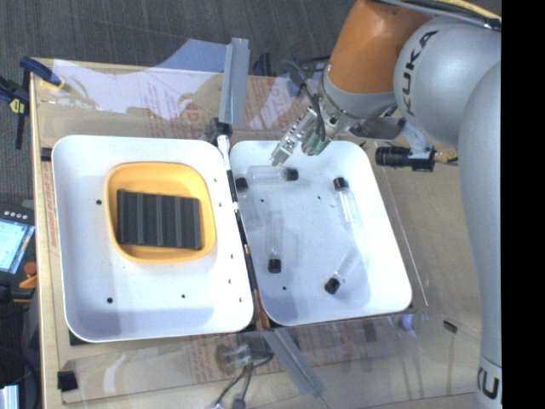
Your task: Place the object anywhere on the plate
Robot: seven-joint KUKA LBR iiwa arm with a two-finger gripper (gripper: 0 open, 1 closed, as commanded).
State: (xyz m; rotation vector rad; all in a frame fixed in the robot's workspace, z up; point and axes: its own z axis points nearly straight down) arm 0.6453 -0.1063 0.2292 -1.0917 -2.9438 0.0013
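Observation:
Several clear tubes with black caps lie in the right bin [387, 262]. One tube [346, 203] is at the upper right, one [273, 244] near the middle left, and one [339, 273] at the lower right. Another tube [266, 177] lies just under the gripper near the bin's far edge. The yellow plate [157, 175] sits in the left bin [81, 271] and carries a dark ridged block [162, 220]. My gripper [298, 146] hangs over the far edge of the right bin, well right of the plate. I see nothing held in it.
The divider where the two bins meet [241, 245] lies between the tubes and the plate. A grey bar [232, 83] stands behind the bins. The arm's orange band [375, 41] and grey body fill the upper right. Papers cover the bench at the back.

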